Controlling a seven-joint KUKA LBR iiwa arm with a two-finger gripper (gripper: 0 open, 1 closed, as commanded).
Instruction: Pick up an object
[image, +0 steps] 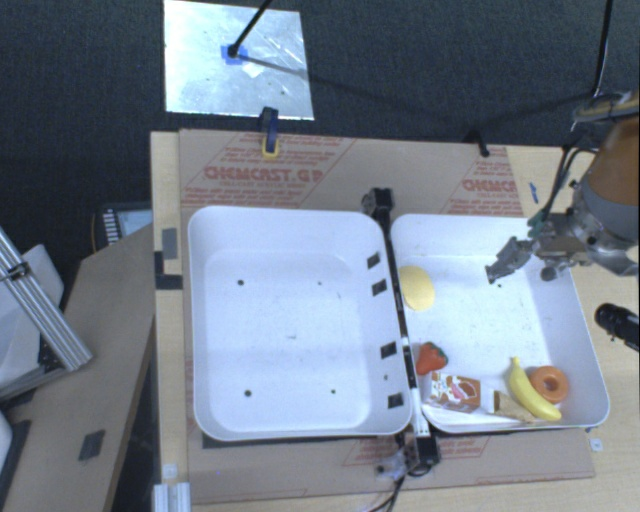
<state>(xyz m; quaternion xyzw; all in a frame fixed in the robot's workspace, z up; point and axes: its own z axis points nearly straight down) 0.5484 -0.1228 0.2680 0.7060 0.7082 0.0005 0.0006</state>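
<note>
My gripper (503, 264) hangs over the back half of the right bin (470, 226), with the grey arm reaching in from the right. A yellow rounded object (417, 288) lies to its left against the bin's left wall. Along the front of that bin lie a red strawberry-like piece (432, 357), a red and white carton (456, 391), a banana (527, 388) and an orange ring (549, 383). Nothing shows in the gripper, which is apart from all of these.
The left bin (290, 320) sits beside the right one, joined by black clips (380, 205) along the middle. Both rest on a cardboard sheet (330, 165). A metal plate (238, 58) lies beyond the bench's back edge.
</note>
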